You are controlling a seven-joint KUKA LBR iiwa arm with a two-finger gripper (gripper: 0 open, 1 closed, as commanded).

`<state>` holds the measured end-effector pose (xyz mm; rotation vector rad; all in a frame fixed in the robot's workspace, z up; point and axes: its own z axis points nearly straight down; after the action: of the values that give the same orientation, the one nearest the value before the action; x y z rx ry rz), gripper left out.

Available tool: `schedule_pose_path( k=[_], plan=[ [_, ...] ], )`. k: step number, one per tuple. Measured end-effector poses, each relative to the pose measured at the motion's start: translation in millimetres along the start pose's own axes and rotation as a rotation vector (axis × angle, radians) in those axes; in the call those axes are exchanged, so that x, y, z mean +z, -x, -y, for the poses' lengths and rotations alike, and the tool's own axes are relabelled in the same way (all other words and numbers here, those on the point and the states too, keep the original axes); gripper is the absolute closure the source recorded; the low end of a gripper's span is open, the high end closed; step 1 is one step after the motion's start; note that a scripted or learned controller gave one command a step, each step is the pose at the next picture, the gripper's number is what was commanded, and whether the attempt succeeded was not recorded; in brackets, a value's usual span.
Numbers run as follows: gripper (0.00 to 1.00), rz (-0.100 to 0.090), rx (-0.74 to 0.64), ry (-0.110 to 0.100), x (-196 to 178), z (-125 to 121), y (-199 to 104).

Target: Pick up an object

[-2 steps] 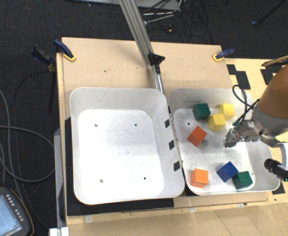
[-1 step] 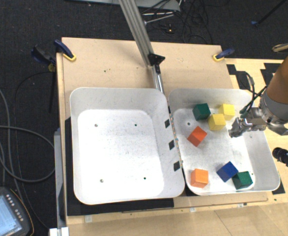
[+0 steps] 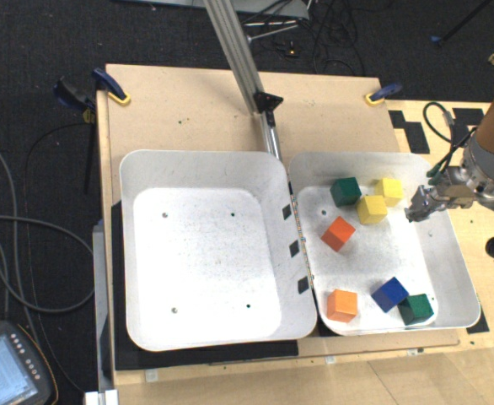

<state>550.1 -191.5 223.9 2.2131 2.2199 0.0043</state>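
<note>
Camera view, arm (image 3: 493, 142) cut off right, claw (image 3: 419, 209) fingertips indistinct

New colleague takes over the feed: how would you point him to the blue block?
Look in the right-hand bin, at its near end. The blue block lies between an orange block and a green block, touching the green one. It is the single blue piece.
</note>
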Motion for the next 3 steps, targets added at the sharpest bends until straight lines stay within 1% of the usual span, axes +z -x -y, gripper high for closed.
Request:
schedule_pose_path(
  k=[1, 2, 3],
  plan=[
    [1.00, -0.005, -0.004, -0.008, 6, 9, -52],
    [1.00, -0.005, -0.007, -0.005, -1, 1, -112],
    [1.00, -0.005, -0.006, -0.007, 5, 9, -171]
  ],
)
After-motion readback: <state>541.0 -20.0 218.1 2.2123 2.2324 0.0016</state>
